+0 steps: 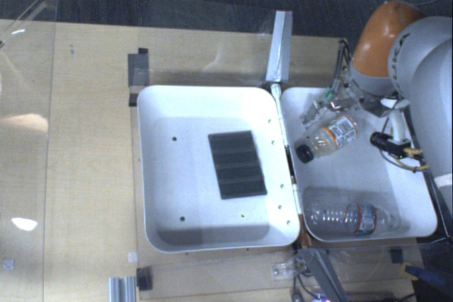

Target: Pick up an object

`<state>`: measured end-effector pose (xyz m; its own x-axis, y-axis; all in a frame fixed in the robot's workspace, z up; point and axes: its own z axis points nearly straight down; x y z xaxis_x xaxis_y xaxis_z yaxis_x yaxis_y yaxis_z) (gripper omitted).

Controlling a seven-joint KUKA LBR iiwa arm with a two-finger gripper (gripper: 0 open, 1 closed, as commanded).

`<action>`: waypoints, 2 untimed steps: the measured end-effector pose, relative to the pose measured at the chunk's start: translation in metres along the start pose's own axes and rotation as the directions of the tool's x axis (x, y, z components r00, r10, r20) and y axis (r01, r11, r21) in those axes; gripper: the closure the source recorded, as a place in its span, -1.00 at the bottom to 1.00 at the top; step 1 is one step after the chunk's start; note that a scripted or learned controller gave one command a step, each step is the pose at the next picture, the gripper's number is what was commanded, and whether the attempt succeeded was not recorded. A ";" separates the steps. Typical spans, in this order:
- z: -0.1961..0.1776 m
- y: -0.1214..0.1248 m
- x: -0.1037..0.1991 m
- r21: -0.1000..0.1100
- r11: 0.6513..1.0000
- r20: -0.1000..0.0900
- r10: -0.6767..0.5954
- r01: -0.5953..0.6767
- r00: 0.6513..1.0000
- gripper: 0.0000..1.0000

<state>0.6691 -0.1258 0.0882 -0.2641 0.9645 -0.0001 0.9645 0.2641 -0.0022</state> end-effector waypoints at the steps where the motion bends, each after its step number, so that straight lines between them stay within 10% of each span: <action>1: -0.085 0.011 0.035 -0.011 0.994 0.001 0.112 -0.112 0.994 -1.00; 2: -0.035 -0.008 0.026 -0.009 1.000 0.002 0.003 -0.003 1.000 -1.00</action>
<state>0.6550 -0.1030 0.1233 -0.2615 0.9652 -0.0021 0.9652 0.2615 0.0064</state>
